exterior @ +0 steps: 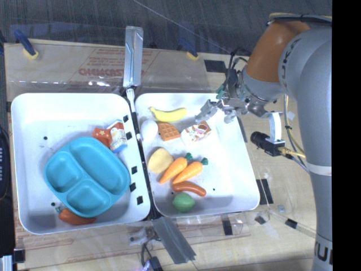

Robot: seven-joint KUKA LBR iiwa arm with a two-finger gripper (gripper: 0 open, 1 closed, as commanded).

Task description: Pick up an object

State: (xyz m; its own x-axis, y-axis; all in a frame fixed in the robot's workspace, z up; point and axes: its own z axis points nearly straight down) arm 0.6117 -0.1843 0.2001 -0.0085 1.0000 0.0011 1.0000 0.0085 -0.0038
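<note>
Nearest to me, at the front of the right bin, sits a green lime-like ball with a red sausage just behind it, then two carrots and a pale yellow potato shape. Further back lie a waffle piece, a white egg, a banana and a small pink-and-white packet. The left bin holds a blue divided tray and some small items.

The end effector hangs low over the back of the right bin, just above and beside the packet, which looks like the likeliest target. To do this well, I'd say it should centre over the packet, stay apart from the waffle, and drop squarely before closing. From where I stand I can't tell how wide its grip is, and I see nothing caught in it.
</note>
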